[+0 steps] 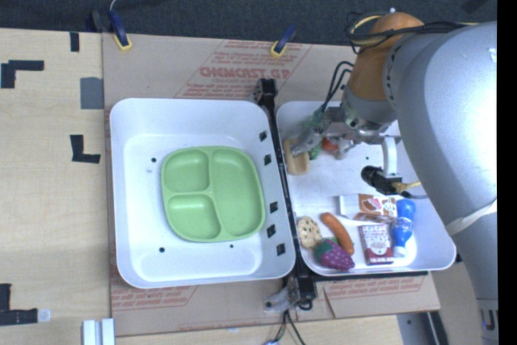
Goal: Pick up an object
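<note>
The tool is lowered into the right bin; whether it is apart or together cannot be told. Near it, one carrot, one grape bunch and one cookie are seen. One green plate is placed in the left bin.

Green divided plate matt plastic; white bins smooth, glossy plastic (bench pale wood).

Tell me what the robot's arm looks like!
The arm is big, round and shiny grey, with an orange band above the wrist. Thin black cables loop beside the band. Its gripper is small, grey and metal-looking.
</note>
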You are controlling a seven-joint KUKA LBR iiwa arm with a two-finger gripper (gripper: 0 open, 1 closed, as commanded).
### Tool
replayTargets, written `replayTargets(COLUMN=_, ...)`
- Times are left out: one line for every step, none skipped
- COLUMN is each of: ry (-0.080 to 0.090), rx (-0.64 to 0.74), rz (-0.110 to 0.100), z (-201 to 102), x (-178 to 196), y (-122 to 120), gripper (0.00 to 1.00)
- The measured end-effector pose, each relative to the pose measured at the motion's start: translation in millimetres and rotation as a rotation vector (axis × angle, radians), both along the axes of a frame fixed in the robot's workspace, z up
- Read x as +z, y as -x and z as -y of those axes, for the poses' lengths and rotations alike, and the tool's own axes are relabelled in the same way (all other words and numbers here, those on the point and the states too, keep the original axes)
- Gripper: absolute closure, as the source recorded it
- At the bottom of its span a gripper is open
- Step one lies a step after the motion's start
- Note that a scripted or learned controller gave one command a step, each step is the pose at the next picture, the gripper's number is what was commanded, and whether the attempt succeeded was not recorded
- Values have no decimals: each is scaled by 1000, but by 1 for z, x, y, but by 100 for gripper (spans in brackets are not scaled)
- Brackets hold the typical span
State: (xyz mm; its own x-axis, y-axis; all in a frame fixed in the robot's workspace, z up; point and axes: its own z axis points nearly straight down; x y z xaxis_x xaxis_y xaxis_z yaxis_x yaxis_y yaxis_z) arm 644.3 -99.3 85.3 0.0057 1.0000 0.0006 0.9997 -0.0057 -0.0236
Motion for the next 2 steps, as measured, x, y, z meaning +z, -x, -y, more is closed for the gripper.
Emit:
replayTargets(ry=-2, rx=0, rz=0, z=-1, x=12, y=-1, gripper=100)
replayTargets(ry=1, rx=8, rz=23, z=-59, x=99, y=70, gripper=100)
